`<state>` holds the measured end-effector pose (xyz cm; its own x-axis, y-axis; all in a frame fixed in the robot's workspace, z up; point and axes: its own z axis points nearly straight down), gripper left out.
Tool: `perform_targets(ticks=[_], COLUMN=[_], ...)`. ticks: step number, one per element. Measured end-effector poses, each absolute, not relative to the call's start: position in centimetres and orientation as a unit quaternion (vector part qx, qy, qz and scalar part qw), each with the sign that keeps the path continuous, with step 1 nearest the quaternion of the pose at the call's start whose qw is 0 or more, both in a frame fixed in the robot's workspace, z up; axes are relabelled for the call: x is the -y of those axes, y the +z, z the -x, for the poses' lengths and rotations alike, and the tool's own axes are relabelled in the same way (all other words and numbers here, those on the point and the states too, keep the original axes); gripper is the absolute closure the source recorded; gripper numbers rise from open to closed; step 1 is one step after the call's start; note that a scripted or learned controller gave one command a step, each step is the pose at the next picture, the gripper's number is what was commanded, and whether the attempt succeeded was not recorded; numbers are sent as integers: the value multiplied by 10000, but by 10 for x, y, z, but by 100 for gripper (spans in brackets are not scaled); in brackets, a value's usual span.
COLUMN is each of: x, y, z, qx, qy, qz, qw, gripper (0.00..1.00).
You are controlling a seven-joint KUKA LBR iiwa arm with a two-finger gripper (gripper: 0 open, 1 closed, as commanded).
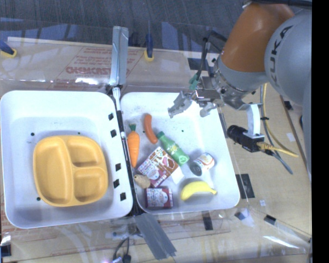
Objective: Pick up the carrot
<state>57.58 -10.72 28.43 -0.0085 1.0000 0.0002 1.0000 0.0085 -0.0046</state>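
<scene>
Your bench [274, 201] is light wood under clear plastic sheeting, dark carpet beyond it at the top. Two white bins sit side by side. The left bin [16, 147] carries a yellow divided plate [70, 170]. The right bin [219, 147] carries the clutter. The carrot [133, 148] lies against that bin's left wall, green top pointing up the frame, orange body running down. Just right of it you have a small sausage [148, 128], then a green bottle [172, 149] lying at a slant. Below those: a printed snack pouch [160, 167], a small brownish lump [142, 181] near the carrot's tip, a dark red packet [159, 198], a banana [197, 190] and a small can [202, 163] on its side.

Your arm [268, 32] comes in from the right, orange band above the wrist. The claw [191, 106] hangs over the upper part of the right bin, fingers apart, nothing between them. It sits well apart from the carrot, up and to the right of it.
</scene>
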Motion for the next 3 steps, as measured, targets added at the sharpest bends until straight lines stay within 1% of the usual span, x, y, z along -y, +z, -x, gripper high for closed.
perform_targets(ticks=[1, 2, 3], x=[65, 97, 100], y=[190, 99, 94], z=[-611, -593, -599], qx=[6534, 7437, 7325], qy=[24, -2, 7], qz=[7570, 6684, 6808], qw=[20, -59, -20], gripper=[0, 0, 0])
